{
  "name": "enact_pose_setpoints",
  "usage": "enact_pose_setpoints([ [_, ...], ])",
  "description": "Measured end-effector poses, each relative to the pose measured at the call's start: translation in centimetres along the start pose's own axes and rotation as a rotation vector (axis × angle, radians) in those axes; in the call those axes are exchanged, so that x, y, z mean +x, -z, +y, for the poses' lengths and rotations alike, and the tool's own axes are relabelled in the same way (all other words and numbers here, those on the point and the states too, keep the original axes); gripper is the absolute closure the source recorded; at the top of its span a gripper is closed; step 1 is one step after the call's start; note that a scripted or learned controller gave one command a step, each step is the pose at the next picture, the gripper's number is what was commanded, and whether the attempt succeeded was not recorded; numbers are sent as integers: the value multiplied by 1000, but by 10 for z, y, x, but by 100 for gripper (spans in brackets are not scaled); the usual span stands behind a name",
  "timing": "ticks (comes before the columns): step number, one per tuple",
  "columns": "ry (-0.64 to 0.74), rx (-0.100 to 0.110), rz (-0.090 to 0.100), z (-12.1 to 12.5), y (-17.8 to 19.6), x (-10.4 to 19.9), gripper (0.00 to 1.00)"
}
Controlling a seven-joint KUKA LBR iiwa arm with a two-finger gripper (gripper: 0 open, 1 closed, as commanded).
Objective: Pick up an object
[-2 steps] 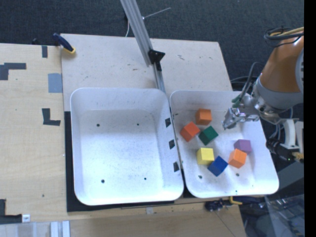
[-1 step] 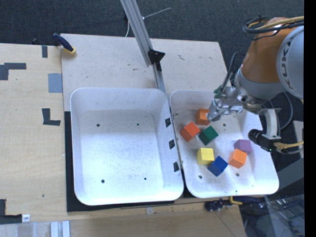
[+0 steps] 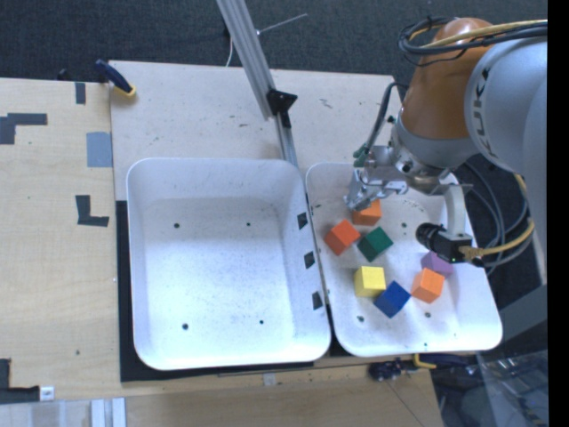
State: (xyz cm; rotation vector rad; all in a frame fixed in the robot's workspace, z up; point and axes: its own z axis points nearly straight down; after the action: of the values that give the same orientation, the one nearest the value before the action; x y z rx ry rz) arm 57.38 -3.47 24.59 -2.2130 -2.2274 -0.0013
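Several coloured blocks lie in the right bin (image 3: 444, 334). My gripper (image 3: 365, 196) hangs low over the bin's far part, right above an orange block (image 3: 368, 211) whose top edge it covers. Just in front of that block sit a red-orange block (image 3: 341, 236) and a dark green block (image 3: 375, 242). Nearer the front lie a yellow block (image 3: 370, 279) and a blue block (image 3: 391, 299) touching each other, with another orange block (image 3: 428, 285) and a purple block (image 3: 436, 262) to their right. I cannot see whether the gripper grips the orange block.
The left bin (image 3: 222, 265) stands beside the right one, sharing a ridge with black clips (image 3: 307, 258). A slanted metal rail (image 3: 253, 56) crosses the bench behind the bins. Cables and the arm's body crowd the right side.
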Motion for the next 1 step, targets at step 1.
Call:
enact_pose_setpoints([
  [1, 0, 0, -1, 30, -8, 48, 100],
])
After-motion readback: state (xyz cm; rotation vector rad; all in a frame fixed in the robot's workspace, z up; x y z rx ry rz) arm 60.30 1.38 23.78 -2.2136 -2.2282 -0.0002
